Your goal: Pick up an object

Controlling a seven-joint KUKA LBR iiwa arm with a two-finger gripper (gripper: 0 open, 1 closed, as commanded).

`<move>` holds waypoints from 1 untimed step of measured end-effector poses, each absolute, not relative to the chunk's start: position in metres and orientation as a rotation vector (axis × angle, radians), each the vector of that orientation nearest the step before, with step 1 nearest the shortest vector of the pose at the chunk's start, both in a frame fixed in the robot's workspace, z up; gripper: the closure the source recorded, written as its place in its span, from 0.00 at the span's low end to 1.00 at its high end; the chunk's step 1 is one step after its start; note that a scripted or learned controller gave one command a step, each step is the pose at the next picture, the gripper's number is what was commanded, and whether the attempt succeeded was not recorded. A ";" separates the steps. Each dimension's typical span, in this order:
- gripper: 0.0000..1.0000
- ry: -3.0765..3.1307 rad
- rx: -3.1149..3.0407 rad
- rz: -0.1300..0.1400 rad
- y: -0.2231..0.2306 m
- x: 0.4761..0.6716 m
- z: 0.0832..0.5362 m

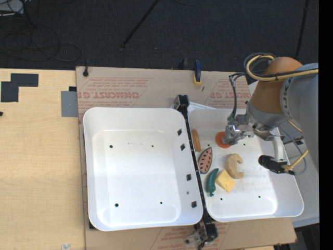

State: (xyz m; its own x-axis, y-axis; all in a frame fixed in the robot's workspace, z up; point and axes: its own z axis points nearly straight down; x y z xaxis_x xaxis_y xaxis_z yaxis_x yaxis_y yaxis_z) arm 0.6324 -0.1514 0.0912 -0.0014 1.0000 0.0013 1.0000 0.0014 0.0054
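My gripper (pixel 232 133) is low in the right bin (pixel 270 204), near its back middle. It sits right over a small red-orange round object (pixel 222 141), which peeks out at its left and lower side. The view does not show whether that object is between the fingers. In front of it lie a tan curved piece (pixel 235 166), a yellow block (pixel 226 181), a teal-green curved piece (pixel 212 181) and a pink oval slice with dark seeds (pixel 205 160). An orange-brown stick (pixel 195 139) lies along the bin's left wall.
The left bin (pixel 135 165) stands beside the right one, with a black divider rail (pixel 190 155) between them. Both rest on a cardboard sheet (pixel 130 90) on the wooden bench. The arm (pixel 283 95) hangs over the right bin's back right corner.
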 end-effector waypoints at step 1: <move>1.00 2.219 2.217 0.002 -0.145 0.646 0.091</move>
State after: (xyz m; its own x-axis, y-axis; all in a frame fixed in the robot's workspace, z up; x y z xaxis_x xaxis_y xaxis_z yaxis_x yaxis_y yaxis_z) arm 0.6457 -0.1449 0.0911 -0.0010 1.0000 -0.0025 1.0000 0.0011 0.0040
